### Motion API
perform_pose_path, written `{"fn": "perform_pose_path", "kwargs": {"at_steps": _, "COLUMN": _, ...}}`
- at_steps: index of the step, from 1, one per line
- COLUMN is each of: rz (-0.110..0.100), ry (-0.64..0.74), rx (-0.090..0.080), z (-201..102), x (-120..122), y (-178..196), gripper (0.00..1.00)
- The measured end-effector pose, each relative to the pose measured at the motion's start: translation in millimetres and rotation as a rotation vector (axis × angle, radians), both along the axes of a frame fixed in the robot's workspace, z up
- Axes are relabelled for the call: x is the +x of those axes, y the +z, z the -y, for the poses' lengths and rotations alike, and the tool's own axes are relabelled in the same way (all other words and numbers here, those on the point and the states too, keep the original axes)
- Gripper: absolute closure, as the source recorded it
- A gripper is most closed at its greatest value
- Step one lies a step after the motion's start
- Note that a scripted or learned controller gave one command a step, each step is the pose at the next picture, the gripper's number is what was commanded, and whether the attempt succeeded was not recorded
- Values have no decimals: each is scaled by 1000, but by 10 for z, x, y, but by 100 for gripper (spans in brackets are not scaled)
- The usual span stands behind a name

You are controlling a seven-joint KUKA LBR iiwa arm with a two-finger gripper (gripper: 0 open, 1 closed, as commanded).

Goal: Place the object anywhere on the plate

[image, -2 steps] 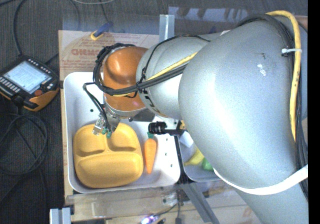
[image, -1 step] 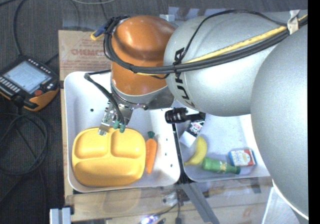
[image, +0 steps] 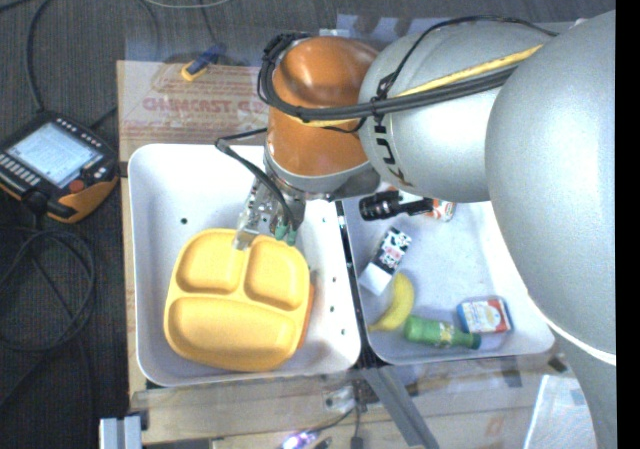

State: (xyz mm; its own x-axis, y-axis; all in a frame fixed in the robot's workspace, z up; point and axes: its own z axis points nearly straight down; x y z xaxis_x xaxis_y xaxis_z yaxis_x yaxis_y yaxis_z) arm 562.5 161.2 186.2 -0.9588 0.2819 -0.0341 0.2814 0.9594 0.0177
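I see the gripper (image: 262, 224) low over the far edge of the yellow plate (image: 238, 299) in the left bin (image: 150, 177) — can't tell from here whether it's grasping anything. Right bin (image: 520, 337) holds a banana (image: 397, 302), green bottle (image: 440, 333), black bottle (image: 392, 205), small carton (image: 485, 316) and a black-and-white spotted piece (image: 394, 249) — all well apart from the plate.

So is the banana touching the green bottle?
Apart. The camera view shows a strip of white bin floor between the banana and the green bottle, which lies just right of the banana's lower end.
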Motion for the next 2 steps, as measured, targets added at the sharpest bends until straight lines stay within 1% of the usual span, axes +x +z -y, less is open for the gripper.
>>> {"fn": "perform_pose_path", "kwargs": {"at_steps": 1, "rz": -35, "ry": 4, "rx": -8, "z": 2, "x": -84, "y": -90, "gripper": 0}}
{"fn": "perform_pose_path", "kwargs": {"at_steps": 2, "rz": -33, "ry": 3, "rx": -6, "z": -3, "x": -77, "y": 1, "gripper": 100}}
